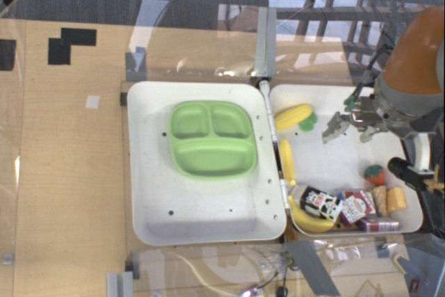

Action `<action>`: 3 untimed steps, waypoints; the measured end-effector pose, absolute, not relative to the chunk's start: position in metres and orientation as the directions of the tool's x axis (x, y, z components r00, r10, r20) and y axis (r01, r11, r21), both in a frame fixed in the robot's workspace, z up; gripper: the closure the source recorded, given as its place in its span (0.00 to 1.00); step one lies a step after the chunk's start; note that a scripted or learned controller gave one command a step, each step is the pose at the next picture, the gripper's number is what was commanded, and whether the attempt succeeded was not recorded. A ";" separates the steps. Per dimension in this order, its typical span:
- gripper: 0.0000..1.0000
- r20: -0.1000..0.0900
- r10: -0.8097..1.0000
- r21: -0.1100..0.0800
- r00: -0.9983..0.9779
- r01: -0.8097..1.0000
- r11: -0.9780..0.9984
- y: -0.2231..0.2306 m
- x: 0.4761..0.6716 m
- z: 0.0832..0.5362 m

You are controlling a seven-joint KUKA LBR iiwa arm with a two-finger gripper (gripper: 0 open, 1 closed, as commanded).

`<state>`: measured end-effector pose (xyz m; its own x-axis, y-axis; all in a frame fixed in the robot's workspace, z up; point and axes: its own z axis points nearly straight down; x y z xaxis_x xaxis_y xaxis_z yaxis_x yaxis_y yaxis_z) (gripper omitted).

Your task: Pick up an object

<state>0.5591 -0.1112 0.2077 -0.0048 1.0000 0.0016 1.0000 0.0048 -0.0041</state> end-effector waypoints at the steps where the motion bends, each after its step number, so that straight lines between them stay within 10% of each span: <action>1: 0.00 0.001 0.939 -0.001 -0.344 0.939 0.344 -0.103 0.635 0.117; 2: 0.00 0.000 0.954 -0.010 -0.299 0.954 0.299 -0.101 0.668 0.087; 3: 1.00 0.004 0.954 -0.012 -0.300 0.954 0.300 -0.099 0.668 0.095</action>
<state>0.6676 -0.0989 0.0950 -0.3004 0.9538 0.0039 0.9537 0.3004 -0.0121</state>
